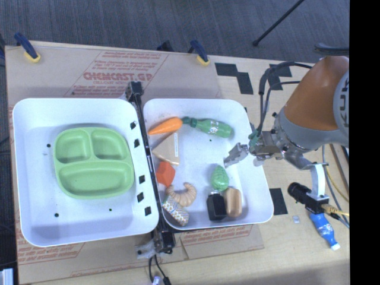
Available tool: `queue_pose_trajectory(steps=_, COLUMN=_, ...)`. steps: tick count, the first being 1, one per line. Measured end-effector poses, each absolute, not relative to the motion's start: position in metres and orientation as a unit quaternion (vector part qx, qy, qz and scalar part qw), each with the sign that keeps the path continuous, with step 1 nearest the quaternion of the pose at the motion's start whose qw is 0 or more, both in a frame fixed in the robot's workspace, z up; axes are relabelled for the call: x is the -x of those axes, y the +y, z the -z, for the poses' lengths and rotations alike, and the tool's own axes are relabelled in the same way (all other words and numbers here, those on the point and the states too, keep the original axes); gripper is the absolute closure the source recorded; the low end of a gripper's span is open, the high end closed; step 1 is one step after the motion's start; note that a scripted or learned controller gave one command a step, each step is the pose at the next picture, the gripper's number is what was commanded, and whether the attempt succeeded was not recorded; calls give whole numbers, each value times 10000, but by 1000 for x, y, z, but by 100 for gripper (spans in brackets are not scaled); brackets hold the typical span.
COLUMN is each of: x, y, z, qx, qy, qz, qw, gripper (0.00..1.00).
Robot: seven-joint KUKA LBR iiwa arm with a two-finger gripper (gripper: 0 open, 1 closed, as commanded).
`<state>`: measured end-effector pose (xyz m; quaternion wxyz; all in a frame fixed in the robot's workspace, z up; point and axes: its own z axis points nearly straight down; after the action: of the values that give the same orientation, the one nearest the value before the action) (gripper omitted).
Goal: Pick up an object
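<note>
An object for picking is lying in the right bin [252, 159]: the nearest candidate, a green oval toy [219, 176], is sitting near that bin's right wall, just above a brown bread-like piece [234, 201] and a black block [215, 206], which are touching each other. The tool [236, 154] is hanging over the right side of this bin, just above the oval, and whether it is spread or pressed together I cannot tell; nothing is showing between its tips.

To do this step well, I judge the arm should be coming down centred on the oval and staying off the bin wall, since the brown piece below is crowding it. The green bottle [208, 126] and the carrot [165, 125], lying along the far edge, are looking freer on their sides and may be easier choices.

The left bin [27, 177] is holding a green divided plate [93, 161]. Both bins are resting on cardboard spread over the table [285, 224], clamped at the far edge, with dark carpet running beyond it and cables trailing at the right
</note>
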<state>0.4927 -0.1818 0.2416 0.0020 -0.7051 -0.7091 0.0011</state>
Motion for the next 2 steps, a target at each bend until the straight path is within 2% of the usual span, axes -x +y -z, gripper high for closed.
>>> queue_pose_trajectory(steps=1, x=-518, y=-158, z=-145, qx=6250, qy=-7806, qz=-10, qw=24, gripper=0)
queue_pose_trajectory(steps=2, x=-508, y=-179, z=-92, qx=5665, qy=-8240, qz=-4, qw=-7, gripper=0)
